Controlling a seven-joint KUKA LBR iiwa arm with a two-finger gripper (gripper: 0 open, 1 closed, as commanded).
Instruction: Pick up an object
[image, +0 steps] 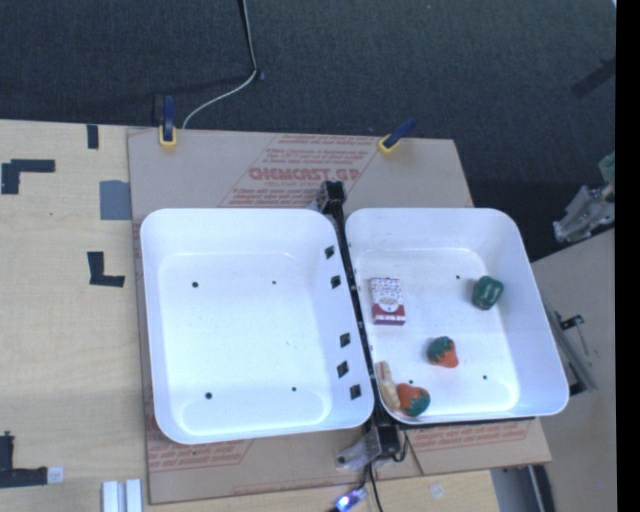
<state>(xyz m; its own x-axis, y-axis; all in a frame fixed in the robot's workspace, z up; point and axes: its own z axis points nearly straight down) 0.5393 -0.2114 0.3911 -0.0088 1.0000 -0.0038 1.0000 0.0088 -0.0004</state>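
Dark carpet behind wooden worktop (60, 300); printed cardboard sheet (300, 170) under two white bins, side by side.

Left bin (160, 240), right bin (510, 235).

Right bin contents:
- red-and-white packet (387, 300) near left wall
- dark green object (487, 292) toward right wall
- red toy with green top (442, 351) near middle
- orange-green toy (412, 399) at front-left corner, beside beige stick (385, 377)

Gripper (588, 212) at right edge, well apart from objects, holding nothing visible; open or closed, cannot tell.
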